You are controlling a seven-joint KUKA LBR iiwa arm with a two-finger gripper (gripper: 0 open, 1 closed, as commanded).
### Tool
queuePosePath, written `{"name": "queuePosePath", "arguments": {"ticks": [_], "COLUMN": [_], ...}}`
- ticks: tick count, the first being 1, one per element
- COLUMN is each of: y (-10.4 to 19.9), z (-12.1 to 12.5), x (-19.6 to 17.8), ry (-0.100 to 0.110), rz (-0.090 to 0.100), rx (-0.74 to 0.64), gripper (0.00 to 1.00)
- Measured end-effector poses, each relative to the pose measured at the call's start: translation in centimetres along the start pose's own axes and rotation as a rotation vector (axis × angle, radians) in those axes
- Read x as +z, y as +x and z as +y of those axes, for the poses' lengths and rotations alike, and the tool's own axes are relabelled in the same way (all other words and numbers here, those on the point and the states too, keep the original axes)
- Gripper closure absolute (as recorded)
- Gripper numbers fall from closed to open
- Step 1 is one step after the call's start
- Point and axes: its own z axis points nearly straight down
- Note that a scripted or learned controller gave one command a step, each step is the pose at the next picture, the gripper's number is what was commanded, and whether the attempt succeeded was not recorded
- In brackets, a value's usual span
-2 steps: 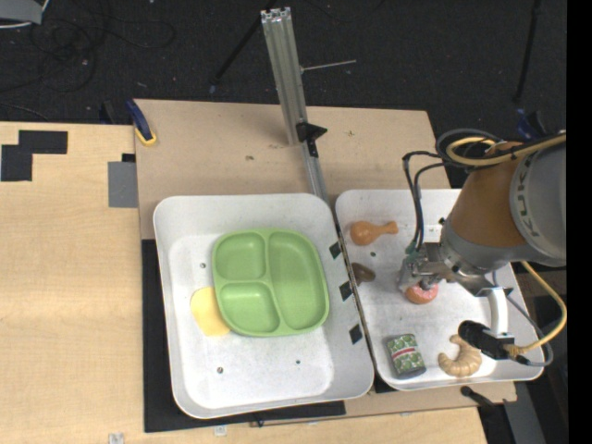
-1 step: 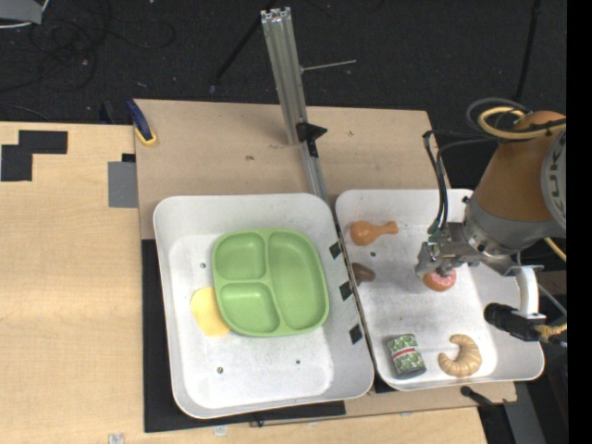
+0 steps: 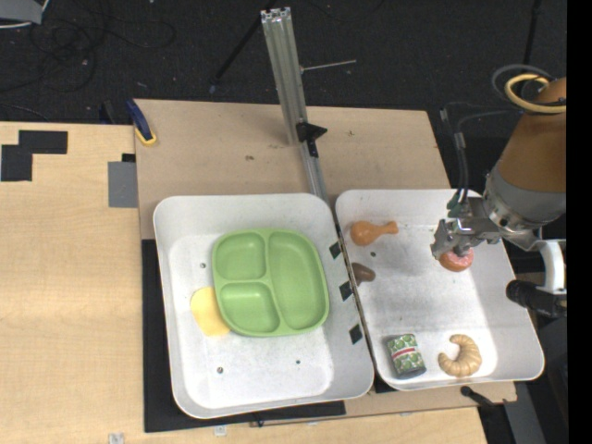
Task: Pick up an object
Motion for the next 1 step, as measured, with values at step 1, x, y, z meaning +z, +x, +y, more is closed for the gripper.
{"name": "queuePosePath", "arguments": {"ticks": [1], "y": [-0.11], "z": [0.11], "x": [-5.3], "ry": [-0.001], "rz": [0.0], "rx": [-0.001], "gripper": [1.0]}}
